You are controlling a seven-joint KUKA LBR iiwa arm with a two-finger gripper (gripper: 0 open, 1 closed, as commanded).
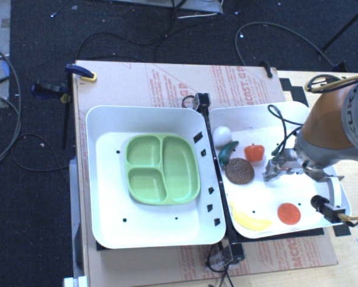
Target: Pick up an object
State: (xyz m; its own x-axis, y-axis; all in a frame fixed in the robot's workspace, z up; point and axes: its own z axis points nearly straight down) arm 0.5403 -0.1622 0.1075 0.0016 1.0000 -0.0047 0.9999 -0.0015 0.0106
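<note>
The right bin (pixel 260 119) holds several small objects: a white ball (pixel 221 134), a teal piece (pixel 227 151), a red pepper-like toy (pixel 254 152), a brown round disc (pixel 240 171), a yellow banana (pixel 251 221) and a red round disc (pixel 289 213). My gripper (pixel 273 171) hangs low over the middle of the right bin, just right of the brown disc and below the red toy. Nothing shows between its fingers. The orange band and grey arm rise to its right.
The left bin (pixel 107 160) contains a green three-compartment plate (pixel 163 168). A black divider rail (pixel 212 160) runs between the bins. Cables loop over the right bin's far edge. A blue-and-yellow clamp (pixel 82 73) sits at the bench's back left corner.
</note>
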